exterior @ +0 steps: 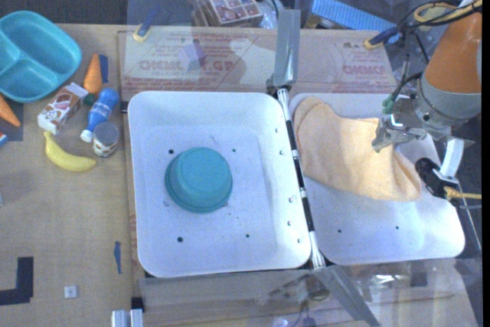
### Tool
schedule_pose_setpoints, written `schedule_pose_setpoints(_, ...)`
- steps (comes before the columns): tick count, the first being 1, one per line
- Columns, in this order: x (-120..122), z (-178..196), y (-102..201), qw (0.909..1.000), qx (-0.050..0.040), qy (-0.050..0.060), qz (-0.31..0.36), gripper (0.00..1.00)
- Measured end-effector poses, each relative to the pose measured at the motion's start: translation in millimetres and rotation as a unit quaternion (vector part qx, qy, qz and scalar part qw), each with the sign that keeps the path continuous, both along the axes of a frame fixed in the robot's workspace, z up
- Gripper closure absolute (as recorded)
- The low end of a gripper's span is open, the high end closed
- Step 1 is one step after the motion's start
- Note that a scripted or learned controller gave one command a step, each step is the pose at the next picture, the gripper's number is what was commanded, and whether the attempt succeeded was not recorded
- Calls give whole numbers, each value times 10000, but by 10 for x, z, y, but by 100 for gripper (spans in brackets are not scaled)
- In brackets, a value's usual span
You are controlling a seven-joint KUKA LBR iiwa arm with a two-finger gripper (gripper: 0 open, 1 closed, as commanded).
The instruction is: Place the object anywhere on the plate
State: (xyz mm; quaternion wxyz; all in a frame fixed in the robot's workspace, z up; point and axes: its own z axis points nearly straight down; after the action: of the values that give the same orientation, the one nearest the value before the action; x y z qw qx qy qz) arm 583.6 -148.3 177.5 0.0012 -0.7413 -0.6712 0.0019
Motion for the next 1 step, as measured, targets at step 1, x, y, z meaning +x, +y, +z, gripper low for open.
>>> schedule_pose_setpoints(1, -303, 37, 643, 9986, 11, 13, 533, 100)
